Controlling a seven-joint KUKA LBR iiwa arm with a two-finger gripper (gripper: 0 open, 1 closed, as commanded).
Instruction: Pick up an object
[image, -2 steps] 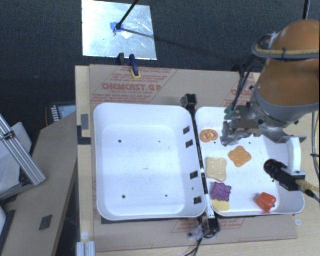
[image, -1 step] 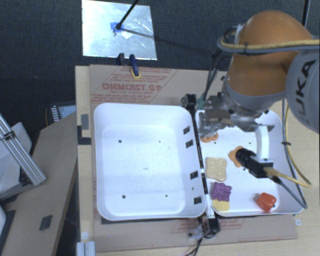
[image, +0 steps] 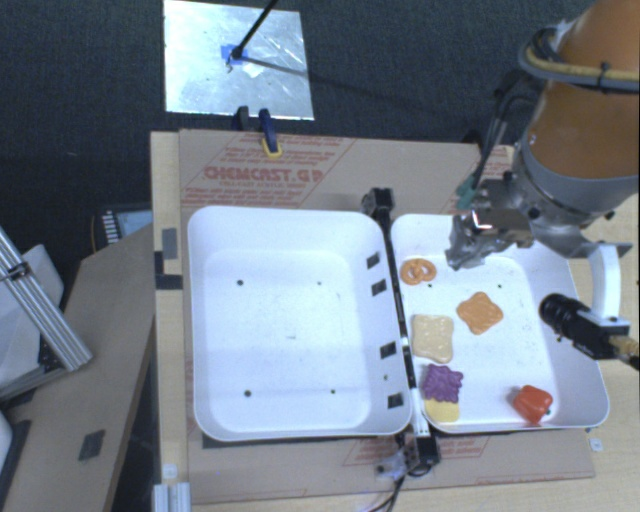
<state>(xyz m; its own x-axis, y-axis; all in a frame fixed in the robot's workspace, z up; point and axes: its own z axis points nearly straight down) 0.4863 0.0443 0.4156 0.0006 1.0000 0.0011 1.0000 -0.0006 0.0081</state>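
Desk (image: 300, 160) carries two white bins; all objects lie in the right bin (image: 575, 300). Gripper (image: 463, 252) hovers just right of the pretzel (image: 418, 270) — likely target, being nearest. Jaws' spread: cannot tell.

The grey arm (image: 575, 150) reaches in from the right, wrist angled downward.

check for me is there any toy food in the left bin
No, the pretzel, orange piece, toast slice, purple grapes and red pepper all lie in the right bin.
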